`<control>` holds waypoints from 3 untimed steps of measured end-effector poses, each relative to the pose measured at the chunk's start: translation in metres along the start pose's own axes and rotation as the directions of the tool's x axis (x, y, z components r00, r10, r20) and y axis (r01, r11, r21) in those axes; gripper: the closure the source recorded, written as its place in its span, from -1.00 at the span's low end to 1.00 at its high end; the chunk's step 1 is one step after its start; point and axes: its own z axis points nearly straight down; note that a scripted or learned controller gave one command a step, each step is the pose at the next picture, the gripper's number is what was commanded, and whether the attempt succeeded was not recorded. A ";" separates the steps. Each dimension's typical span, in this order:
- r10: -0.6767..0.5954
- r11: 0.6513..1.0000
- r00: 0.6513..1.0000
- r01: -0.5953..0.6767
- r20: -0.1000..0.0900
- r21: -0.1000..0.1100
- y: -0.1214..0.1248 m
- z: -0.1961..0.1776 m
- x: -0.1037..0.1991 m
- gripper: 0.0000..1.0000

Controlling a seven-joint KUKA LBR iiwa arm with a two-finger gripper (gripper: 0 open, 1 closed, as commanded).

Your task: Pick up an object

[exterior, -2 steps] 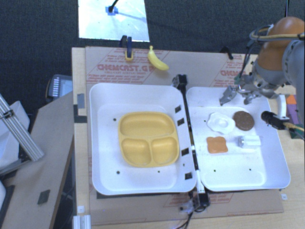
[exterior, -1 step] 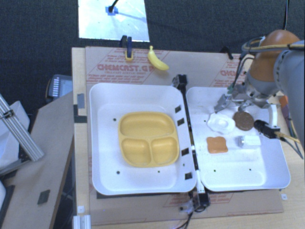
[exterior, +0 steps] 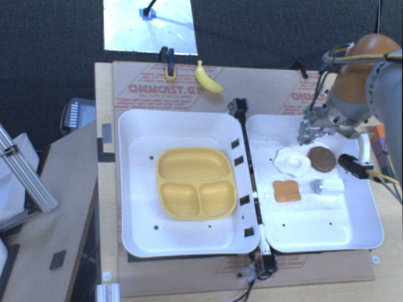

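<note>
Camera view: hand (exterior: 306,134) above right bin (exterior: 359,231).

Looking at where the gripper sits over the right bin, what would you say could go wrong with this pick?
1. The white fried-egg piece and brown round patty lie touching; closing on one may well nudge or drag the other.
2. The gripper hangs near the right bin back wall, so a descent there might meet bare floor.
3. The toast slice lies flat and looks hard to get fingers around.
</note>
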 end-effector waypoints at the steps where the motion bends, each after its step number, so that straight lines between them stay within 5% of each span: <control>1: 0.000 1.000 1.000 0.000 0.000 -0.002 0.007 -0.064 0.003 1.00; 3: -0.001 1.000 1.000 0.001 0.000 0.000 0.006 -0.167 0.011 1.00</control>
